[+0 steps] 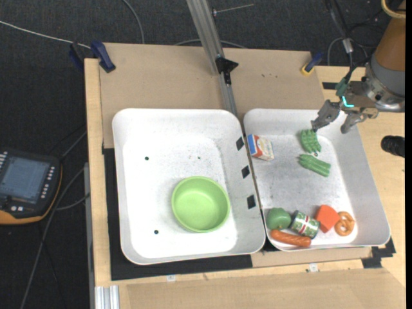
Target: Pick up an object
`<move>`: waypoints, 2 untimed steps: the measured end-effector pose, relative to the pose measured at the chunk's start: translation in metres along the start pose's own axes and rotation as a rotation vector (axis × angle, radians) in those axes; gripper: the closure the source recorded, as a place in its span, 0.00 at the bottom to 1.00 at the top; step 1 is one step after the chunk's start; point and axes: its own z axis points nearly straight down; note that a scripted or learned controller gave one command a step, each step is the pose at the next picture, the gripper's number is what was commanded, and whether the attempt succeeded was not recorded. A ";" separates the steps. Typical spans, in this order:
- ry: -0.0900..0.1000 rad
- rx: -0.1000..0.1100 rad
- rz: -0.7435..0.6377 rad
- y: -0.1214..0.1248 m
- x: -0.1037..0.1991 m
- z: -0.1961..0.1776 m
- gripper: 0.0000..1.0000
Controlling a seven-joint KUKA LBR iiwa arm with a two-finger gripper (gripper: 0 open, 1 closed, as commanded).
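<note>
My gripper (pixel 338 118) hovers over the back of the right bin (pixel 367 172), open, with nothing between its fingers. Its left fingertip (pixel 322 118) hangs just above and to the right of a green leafy toy (pixel 310 140). A second green toy vegetable (pixel 314 165) lies a little in front of that one. A small red and white carton (pixel 261 147) lies near the bin's left wall. Along the front edge sit a green pepper (pixel 278 218), a small can (pixel 304 224), a red sausage (pixel 291 239), an orange block (pixel 327 217) and a pretzel (pixel 345 223).
The left bin (pixel 129 147) holds a light green bowl (pixel 200 203) near its front right. A metal post (pixel 206 24) rises behind the gap between the bins. Cables run past the arm (pixel 389 63) at the top right. A handheld pendant (pixel 26 182) lies off the bench at the left.
</note>
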 end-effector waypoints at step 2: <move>0.001 0.005 -0.001 -0.002 0.007 0.060 0.00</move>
